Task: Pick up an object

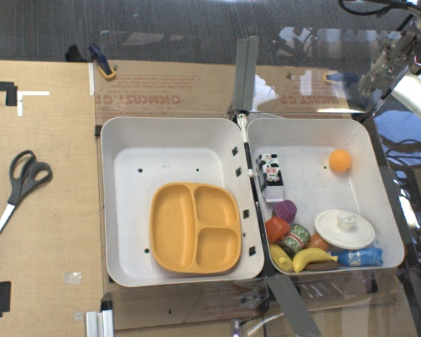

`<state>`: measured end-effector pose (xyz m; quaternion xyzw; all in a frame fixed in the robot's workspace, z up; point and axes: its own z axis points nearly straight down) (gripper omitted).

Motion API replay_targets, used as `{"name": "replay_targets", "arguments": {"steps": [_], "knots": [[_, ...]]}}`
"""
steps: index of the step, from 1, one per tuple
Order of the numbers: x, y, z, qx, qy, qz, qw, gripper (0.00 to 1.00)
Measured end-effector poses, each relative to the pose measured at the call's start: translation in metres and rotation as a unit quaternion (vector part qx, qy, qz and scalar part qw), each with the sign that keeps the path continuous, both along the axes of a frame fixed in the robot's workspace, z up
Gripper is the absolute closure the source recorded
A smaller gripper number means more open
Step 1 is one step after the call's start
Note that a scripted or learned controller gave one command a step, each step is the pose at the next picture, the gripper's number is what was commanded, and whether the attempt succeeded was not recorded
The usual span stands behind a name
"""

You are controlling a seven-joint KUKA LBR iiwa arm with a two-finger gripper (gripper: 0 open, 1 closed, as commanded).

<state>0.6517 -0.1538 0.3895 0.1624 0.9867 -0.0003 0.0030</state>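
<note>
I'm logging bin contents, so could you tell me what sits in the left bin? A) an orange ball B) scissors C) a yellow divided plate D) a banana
C: the yellow divided plate lies alone in the left bin, while the orange ball and banana are in the right bin.

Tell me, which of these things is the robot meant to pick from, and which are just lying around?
For the job (in the right bin): orange ball, banana, white lid, blue bottle, purple piece, small can, black-and-white carton. The yellow divided plate in the left bin might count too.

Just lying about: scissors on the bench, blue clip.
</note>
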Motion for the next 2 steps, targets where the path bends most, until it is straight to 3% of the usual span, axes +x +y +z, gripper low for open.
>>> {"name": "replay_targets", "arguments": {"steps": [2], "knots": [[0.0027, -0.0004, 0.0184, -0.0014, -0.004, 0.001, 1.0000, 1.00]]}}
